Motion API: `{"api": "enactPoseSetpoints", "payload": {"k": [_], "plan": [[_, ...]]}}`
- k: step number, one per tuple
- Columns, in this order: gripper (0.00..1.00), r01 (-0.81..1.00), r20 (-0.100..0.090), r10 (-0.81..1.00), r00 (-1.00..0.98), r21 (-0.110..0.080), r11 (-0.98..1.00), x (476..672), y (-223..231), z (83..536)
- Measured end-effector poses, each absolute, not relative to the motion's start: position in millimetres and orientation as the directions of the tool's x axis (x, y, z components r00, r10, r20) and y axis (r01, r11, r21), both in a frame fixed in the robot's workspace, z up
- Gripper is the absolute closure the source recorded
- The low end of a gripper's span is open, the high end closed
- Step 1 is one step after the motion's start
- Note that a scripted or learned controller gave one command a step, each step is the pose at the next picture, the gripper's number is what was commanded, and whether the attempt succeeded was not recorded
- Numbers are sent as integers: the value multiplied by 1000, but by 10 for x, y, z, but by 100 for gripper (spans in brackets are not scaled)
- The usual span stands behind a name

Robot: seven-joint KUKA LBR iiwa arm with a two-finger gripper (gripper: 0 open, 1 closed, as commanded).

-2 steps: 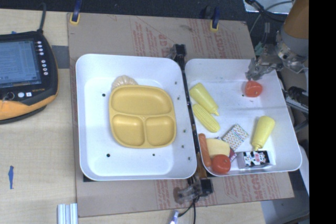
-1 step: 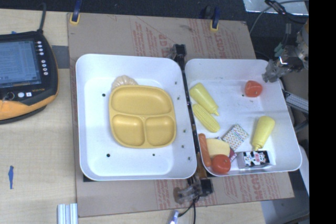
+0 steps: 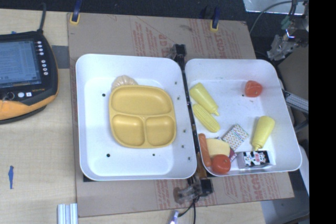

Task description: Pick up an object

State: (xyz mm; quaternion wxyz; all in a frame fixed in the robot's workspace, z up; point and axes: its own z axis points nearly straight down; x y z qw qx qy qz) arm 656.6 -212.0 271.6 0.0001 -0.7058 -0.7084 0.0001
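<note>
Near the top right corner, the pincer (image 3: 283, 44) hangs, its state impossible to tell.

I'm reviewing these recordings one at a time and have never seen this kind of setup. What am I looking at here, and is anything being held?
This is one fixed camera above a bench, looking down at a slant. Two shallow white bins sit side by side on cardboard. The left bin holds a yellow divided plate with a pale object peeking out behind it. The right bin holds toy food: two corn cobs, a red tomato, a yellow bottle, a small patterned packet, a cheese wedge, another red piece and a black-and-white carton. At the far left lies the robot's handheld control screen. Everything rests in the bins; nothing is lifted.
</note>
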Motion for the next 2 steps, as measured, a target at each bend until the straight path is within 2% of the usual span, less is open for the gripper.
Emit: {"api": "enactPoseSetpoints", "payload": {"k": [1, 2], "plan": [[100, 1000, 1, 1000, -5, -3, 5, 6561, -2092, 2503], [100, 1000, -1, 1000, -5, -5, 5, 6066, -2120, 2253]]}}
